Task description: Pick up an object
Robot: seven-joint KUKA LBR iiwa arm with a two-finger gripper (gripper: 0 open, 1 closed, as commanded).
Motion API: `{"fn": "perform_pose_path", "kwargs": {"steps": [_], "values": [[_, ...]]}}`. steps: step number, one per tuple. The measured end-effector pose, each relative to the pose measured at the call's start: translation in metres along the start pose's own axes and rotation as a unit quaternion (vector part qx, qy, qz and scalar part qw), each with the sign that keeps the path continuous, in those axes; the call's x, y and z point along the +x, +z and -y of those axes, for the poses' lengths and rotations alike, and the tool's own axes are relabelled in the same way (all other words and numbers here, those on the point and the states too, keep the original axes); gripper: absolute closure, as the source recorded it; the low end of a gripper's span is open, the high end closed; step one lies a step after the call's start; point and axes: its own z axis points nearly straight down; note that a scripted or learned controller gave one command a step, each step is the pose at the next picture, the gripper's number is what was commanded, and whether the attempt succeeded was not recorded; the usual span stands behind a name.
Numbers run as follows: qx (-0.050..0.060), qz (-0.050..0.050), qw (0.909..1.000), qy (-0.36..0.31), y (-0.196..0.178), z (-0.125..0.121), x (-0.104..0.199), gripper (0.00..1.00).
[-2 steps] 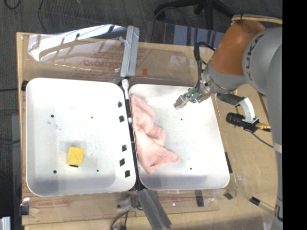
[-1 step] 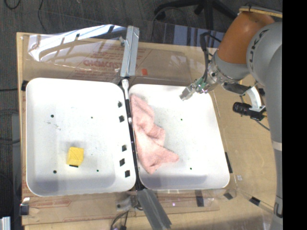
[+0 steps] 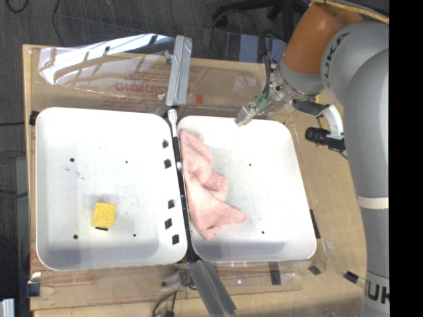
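The left bin is sitting at the left of the bench, and a small yellow block is lying on its floor toward the near-left part, well apart from every wall. A few dark dots are showing on the white floor around it. Between the two bins a row of small black clips is running down the shared edge, with a grey metal bar standing off the far end of that edge.

The right bin is holding a crumpled pink cloth — it is lying along the bin's left wall, reaching from near the far corner down toward the near side, its lower end bunching out toward the middle.

Further right, the gripper is hanging over the far rim of the right bin, tilting down to the left, well apart from the cloth and with nothing in it. Whether its tip is parted or closed — I cannot tell. The grey arm with its orange band is filling the right side.
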Motion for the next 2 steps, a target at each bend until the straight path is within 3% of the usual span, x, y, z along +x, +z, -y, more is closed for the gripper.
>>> {"fn": "perform_pose_path", "kwargs": {"steps": [1,2], "values": [[0.0,-0.001,0.9686,-0.249,0.114,0.003,-0.006,1.0],[0.0,-0.001,0.968,-0.251,0.112,0.018,-0.018,1.0]]}}
